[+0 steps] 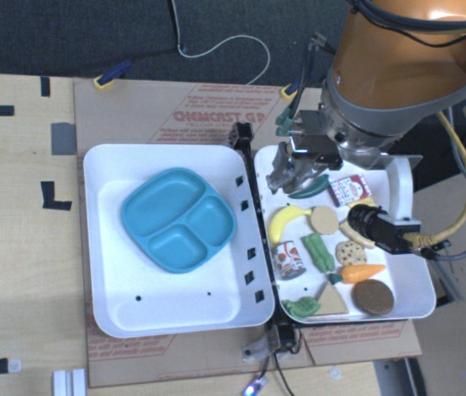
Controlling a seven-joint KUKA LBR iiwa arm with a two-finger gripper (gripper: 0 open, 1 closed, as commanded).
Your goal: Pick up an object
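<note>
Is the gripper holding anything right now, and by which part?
Cannot tell. The gripper sits low over the right bin, just above a green item, but no grasp is visible.

The big grey arm with its broad orange band (414, 23) is reaching in from the right, its bulk looming at the top corner. Below the band, the grey wrist section (364, 126) is angling downward and to the left. At its end, the dark metal two-finger gripper (286, 176) is hanging low, pointing down. Black cables are looping along the arm's upper side.
</note>
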